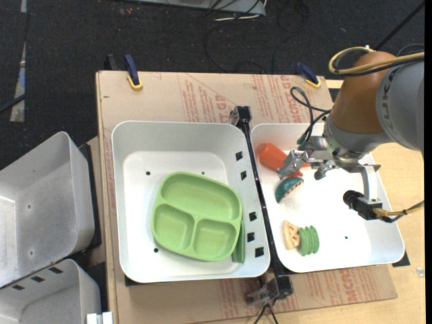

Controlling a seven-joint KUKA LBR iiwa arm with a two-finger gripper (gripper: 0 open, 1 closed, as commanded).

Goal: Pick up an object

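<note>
The two-finger metal gripper (pixel 302 164) hangs low over the upper left part of the right-hand shallow white bin (pixel 378 252), and whether it is parted or closed cannot be told from this angle, since the metal parts bunch together under the wrist. Just to its left, touching or nearly so, lies an orange rounded plastic object (pixel 271 155), close to the bin's left wall. Just below the gripper sits a small teal curved object with a brush-like edge (pixel 289 186), tilted on the bin floor; it seems to lie under the gripper rather than inside it, though contact cannot be judged. Further down in the same bin, well apart from the gripper, a green ridged round piece (pixel 309 240) rests beside a small tan wedge-shaped piece (pixel 291 235), the two touching. Near the bin's right side is a black cable fitting (pixel 360 204) hanging from the arm. Above the gripper rises the grey arm with its orange band (pixel 361 100), entering from the right. The left-hand shallow white bin (pixel 135 147) holds a light green plastic plate with three compartments (pixel 197 216), lying flat.
</note>
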